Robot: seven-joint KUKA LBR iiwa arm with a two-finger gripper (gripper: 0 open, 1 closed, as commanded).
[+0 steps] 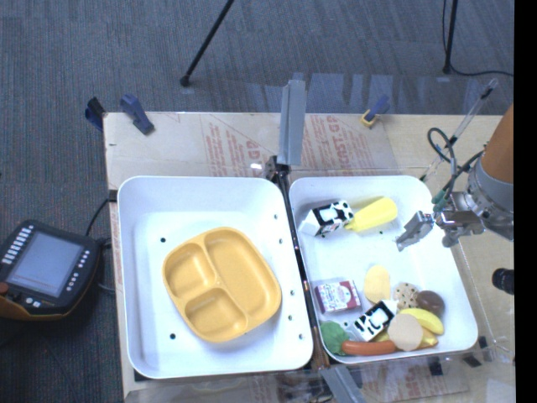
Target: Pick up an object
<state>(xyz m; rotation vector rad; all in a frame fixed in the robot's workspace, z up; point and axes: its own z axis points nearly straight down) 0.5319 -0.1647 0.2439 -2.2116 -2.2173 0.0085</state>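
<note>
Gripper hovering in the right bin with fingers spread, holding nothing — yellow corn lying just left of it, likely light, stiff, slick — best grasped across its middle.

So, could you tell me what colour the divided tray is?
Yellow; the divided tray shows clearly in the camera view.

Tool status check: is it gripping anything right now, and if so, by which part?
Nothing is held. The tool hangs open above bare floor of the right bin, right of the yellow corn, touching no item.
</note>
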